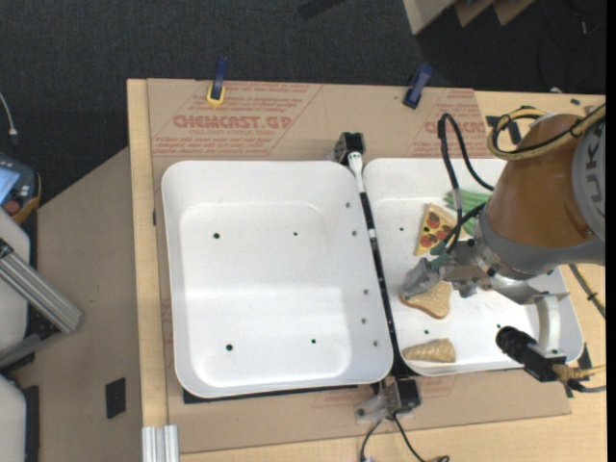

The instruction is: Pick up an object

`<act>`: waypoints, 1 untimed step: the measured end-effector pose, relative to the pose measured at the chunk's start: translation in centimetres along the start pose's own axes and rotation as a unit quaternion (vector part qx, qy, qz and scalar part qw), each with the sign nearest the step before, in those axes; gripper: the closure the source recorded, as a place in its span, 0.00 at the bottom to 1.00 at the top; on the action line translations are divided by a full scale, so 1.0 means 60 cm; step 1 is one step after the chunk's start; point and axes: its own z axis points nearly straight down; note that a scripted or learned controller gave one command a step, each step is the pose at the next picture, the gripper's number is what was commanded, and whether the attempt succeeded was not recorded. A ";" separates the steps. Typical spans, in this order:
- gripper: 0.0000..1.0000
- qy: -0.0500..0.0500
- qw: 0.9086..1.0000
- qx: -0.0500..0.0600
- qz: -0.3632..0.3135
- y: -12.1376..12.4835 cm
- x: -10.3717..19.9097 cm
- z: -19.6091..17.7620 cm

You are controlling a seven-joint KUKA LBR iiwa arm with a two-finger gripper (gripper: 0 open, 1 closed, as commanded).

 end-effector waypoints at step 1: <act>0.00 -0.003 1.000 -0.008 0.001 0.004 -0.046 -0.078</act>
